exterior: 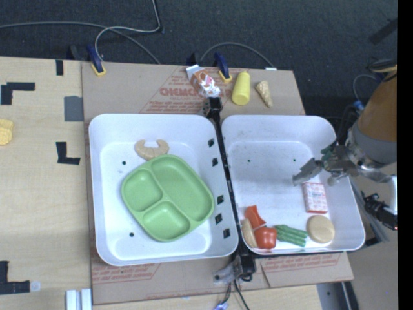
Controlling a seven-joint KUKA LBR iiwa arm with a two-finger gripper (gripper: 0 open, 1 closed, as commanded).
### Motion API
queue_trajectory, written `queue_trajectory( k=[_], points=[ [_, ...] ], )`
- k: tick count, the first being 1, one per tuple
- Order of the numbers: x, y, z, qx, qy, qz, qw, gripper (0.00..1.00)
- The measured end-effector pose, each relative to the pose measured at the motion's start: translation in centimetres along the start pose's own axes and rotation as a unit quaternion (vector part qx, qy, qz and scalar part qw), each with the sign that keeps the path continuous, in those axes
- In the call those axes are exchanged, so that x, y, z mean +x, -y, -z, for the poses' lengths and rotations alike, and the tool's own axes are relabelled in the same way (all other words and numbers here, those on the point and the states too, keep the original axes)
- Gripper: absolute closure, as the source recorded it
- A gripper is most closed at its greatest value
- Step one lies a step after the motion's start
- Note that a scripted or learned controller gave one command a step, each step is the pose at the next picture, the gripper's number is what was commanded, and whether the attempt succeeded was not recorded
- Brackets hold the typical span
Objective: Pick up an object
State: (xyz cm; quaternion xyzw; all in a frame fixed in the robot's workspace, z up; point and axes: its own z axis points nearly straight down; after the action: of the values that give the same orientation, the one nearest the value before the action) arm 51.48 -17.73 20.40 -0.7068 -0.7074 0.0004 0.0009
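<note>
My gripper (320, 174) hangs over the right side of the right bin (277, 134), its fingers spread open with nothing between them. Just below it lies a flat red and white packet (315, 197). Along the bin's front edge sit a round tan bun (321, 229), a green vegetable (290, 235), a red pepper (261, 230) and a tan piece (247, 232). The left bin (106, 134) holds a green divided plate (168, 197) and a tan curved biscuit (151, 149).
Behind the bins on the cardboard lie a yellow bottle (241, 88), a tan cone (264, 93) and a small carton (202, 81). A black divider (221, 173) with clips runs between the bins. Cables cross the dark floor at the back.
</note>
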Motion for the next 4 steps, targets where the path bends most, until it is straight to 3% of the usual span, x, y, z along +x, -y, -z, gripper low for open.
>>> queue_trajectory(
  k=[1, 2, 3, 4],
  points=[
    [-4.7, -0.9, -9.5, -0.001, 0.001, 0.0, 1.0, 0.0],
    [-4.6, 0.4, -11.0, -0.015, 0.006, 0.002, 0.9999, 0.0],
    [-4.6, 0.4, -10.0, -0.013, 0.006, 0.001, 0.9999, 1.0],
    [-4.6, 0.4, -10.0, -0.013, 0.005, 0.001, 0.9999, 0.0]
  ],
)
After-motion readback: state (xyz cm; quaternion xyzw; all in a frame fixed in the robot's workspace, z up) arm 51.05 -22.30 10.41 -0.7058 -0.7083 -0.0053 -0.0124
